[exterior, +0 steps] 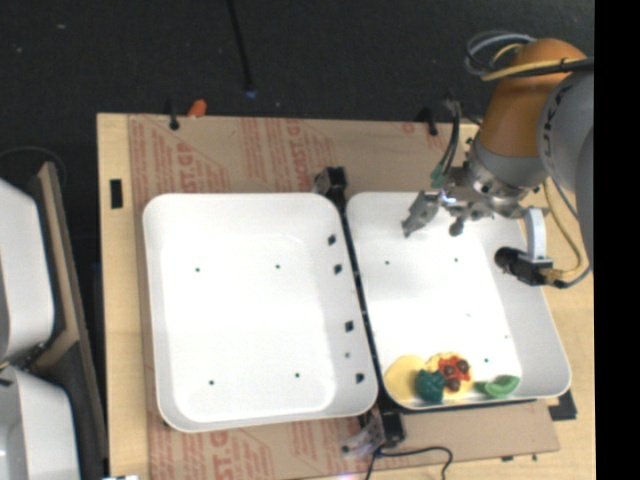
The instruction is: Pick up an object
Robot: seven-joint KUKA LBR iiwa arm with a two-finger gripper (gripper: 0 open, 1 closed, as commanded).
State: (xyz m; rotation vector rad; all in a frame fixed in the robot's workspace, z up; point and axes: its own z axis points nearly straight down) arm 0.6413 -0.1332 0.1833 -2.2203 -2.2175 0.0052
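At the near edge of the right bin (pixel 520 318) lie a yellow piece (pixel 402 376), a red toy (pixel 455 367) and green pieces (pixel 500 385). Farther back, over that bin's far end, the gripper (pixel 434 222) hovers, fingers spread, holding nothing.

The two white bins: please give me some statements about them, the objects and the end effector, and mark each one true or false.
1. The small objects lie in the right bin, near its front edge. True.
2. The end effector is over the left bin. False: it is over the back part of the right bin.
3. The end effector holds the green object. False: its fingers are apart with nothing between them, and the green object lies at the front of the right bin.
4. The objects lie close together in one cluster. True.
5. The two bins stand side by side on a board with red print. True.
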